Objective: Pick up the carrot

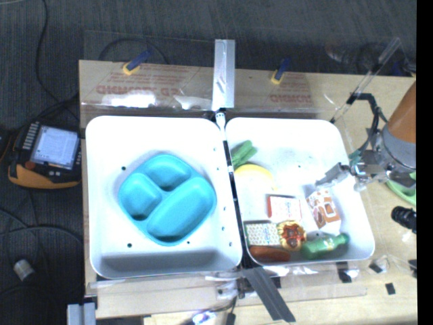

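Approach step: grey two-finger gripper [331, 176], grip state unclear, at right white bin's [298, 127] 3 o'clock; carrot unidentified, locate first.

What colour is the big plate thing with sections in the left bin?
The divided plate is bright turquoise blue, seen in the camera view.

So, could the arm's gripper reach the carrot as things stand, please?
Probably, though awkwardly: what looks like the carrot lies against the right bin's front wall, crowded by small packets.
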Controlling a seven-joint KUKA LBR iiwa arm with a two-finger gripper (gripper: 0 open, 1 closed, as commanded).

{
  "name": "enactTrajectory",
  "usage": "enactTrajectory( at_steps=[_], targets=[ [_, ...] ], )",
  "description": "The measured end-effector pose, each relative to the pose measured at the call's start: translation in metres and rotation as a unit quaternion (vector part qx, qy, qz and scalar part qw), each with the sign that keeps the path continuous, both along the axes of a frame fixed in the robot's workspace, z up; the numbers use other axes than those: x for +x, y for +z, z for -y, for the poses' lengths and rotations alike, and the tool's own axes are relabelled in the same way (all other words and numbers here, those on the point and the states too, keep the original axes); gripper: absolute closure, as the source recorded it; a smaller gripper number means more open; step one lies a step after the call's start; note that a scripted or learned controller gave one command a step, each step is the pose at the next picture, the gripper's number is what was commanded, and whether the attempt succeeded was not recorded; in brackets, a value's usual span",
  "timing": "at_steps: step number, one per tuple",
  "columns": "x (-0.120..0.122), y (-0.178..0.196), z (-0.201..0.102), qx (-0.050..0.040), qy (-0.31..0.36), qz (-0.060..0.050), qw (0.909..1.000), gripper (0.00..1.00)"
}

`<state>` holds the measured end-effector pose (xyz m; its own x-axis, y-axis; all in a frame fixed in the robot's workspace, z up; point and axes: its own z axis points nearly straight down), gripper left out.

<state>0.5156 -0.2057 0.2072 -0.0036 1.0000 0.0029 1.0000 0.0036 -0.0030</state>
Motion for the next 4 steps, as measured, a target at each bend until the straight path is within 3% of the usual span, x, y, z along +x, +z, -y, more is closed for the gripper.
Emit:
enactTrajectory(
  at_steps=[1,2,3,4],
  targets=[
    [0.073,0.002,-0.086,-0.0012,0.067,0.001,0.9977,0.00],
    [0.123,-0.024,-0.118,-0.0025,0.146,0.001,0.9893,0.00],
    [0.124,-0.024,-0.147,-0.0028,0.193,0.001,0.9813,0.00],
    [0.128,-0.023,-0.152,-0.0035,0.215,0.001,0.9767,0.00]
  ],
)
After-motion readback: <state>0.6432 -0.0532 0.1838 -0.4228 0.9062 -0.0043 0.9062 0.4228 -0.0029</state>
